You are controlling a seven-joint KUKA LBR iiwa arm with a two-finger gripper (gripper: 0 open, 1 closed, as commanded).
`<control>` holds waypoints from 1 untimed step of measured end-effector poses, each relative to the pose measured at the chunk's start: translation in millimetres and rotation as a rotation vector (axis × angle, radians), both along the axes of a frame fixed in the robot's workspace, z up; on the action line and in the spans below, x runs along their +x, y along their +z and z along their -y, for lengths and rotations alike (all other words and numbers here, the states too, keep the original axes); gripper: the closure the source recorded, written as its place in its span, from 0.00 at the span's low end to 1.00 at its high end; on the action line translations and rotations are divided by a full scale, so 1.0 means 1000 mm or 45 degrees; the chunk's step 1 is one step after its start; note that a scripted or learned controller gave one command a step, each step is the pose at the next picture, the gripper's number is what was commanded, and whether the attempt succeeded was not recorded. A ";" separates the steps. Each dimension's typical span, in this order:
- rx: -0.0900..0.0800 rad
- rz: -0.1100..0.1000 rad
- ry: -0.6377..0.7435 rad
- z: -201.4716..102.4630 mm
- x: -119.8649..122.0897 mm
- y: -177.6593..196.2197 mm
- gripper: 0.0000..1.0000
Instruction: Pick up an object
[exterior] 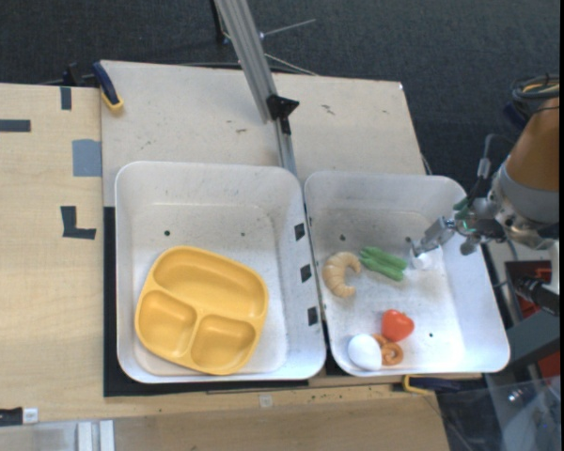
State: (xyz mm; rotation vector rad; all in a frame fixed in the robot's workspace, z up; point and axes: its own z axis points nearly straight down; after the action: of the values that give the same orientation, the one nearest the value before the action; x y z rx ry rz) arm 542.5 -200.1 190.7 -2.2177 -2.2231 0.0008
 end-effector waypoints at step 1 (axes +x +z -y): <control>0.000 0.000 0.000 0.000 0.000 0.000 0.00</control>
State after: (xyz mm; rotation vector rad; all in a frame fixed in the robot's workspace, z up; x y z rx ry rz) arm 542.6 -200.2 190.7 -2.2180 -2.2231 0.0006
